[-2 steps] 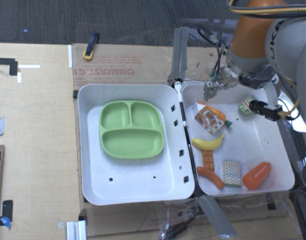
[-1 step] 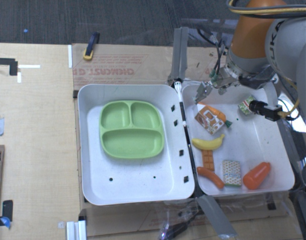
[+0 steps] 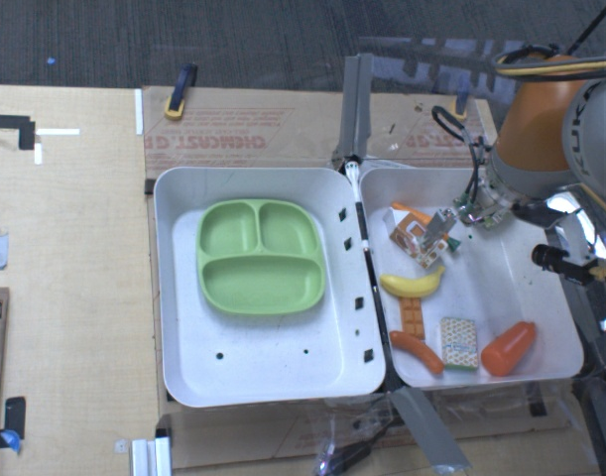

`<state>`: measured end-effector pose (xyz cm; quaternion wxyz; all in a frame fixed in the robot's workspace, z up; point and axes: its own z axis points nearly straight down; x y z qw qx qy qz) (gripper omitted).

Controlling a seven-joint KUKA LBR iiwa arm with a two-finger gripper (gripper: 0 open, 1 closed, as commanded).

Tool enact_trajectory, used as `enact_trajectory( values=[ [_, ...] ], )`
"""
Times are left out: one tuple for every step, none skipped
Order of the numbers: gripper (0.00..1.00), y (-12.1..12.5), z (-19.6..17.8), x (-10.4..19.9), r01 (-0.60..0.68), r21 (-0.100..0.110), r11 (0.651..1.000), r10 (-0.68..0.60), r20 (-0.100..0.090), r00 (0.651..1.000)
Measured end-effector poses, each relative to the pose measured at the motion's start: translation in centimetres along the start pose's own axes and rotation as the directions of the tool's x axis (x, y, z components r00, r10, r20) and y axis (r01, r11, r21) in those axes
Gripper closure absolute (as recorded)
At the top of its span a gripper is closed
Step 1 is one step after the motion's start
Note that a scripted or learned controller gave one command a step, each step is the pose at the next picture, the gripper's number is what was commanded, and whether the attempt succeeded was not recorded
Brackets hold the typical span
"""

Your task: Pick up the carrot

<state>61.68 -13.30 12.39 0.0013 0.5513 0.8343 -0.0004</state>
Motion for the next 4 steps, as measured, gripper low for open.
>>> enact_trajectory(
  values=[
    [0.0, -2.2, 0.3, -5.8, 0.193, -0.009, 0.981, -0.193, 0.004, 0.981],
    [0.0, 1.9, 2.1, -0.9, 0.703, -0.003, 0.711, -0.703, 0.002, 0.711],
    [0.0, 5.5, -7.0, 5.1, 0.675, -0.003, 0.738, -0.675, 0.003, 0.738],
    [0.0, 3.4, 3.1, 0.7, 0.644, -0.003, 0.765, -0.644, 0.001, 0.765]
  ],
)
